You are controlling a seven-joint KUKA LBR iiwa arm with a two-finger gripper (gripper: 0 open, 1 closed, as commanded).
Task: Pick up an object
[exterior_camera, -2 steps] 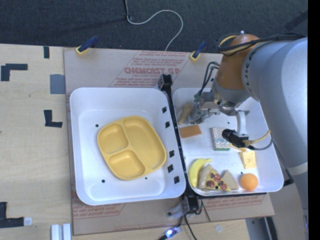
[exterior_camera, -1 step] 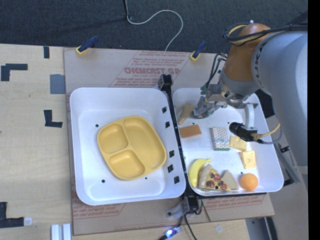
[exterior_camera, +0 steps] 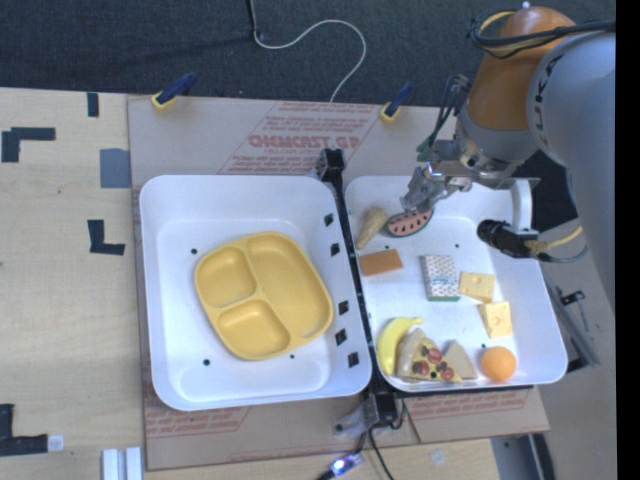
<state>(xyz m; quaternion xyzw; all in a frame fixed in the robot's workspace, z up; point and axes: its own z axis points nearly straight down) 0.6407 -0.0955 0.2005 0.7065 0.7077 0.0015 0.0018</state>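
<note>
The watermelon slice sits near the back of the right bin, just right of a pale shell-looking piece. The gripper hangs right over it, tips about touching its top edge, though whether it's clamped or loose, can't tell. The yellow divided plate lies in the left bin

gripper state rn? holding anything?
Gripper: shut on the watermelon slice, which sits between its fingers at the far end of the right bin.
</note>
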